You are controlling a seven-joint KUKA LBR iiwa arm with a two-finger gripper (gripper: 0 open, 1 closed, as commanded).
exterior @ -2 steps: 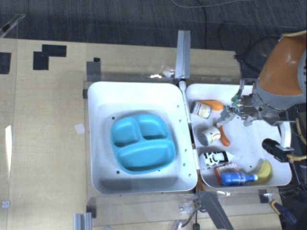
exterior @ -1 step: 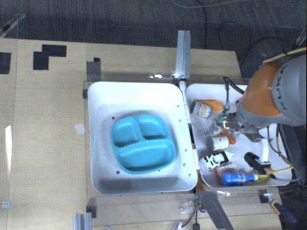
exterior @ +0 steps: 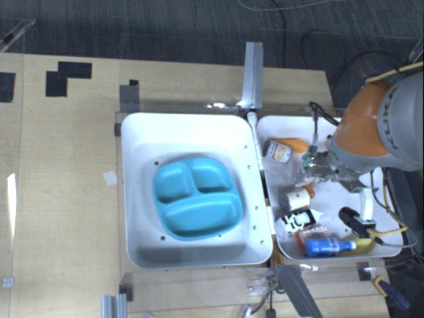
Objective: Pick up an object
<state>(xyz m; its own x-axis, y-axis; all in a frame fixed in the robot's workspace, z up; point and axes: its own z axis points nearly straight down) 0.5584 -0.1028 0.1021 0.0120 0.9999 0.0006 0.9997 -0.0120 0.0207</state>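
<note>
From above, the pincer (exterior: 317, 166) is being held low over the right bin (exterior: 391, 252), at the end of the grey arm (exterior: 371, 128); whether it is spread or pressed together cannot be told. An orange bottle (exterior: 286, 148) is lying just to its left, a small orange-capped item (exterior: 301, 195) just below it. Farther below, a blue bottle (exterior: 326, 246) is lying. Well to its left, a blue divided plate (exterior: 197, 196) is being borne by the left bin (exterior: 142, 144).

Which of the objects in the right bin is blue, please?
The blue bottle lying near the right bin's front edge; the other items are orange, white, black or yellow.
</note>
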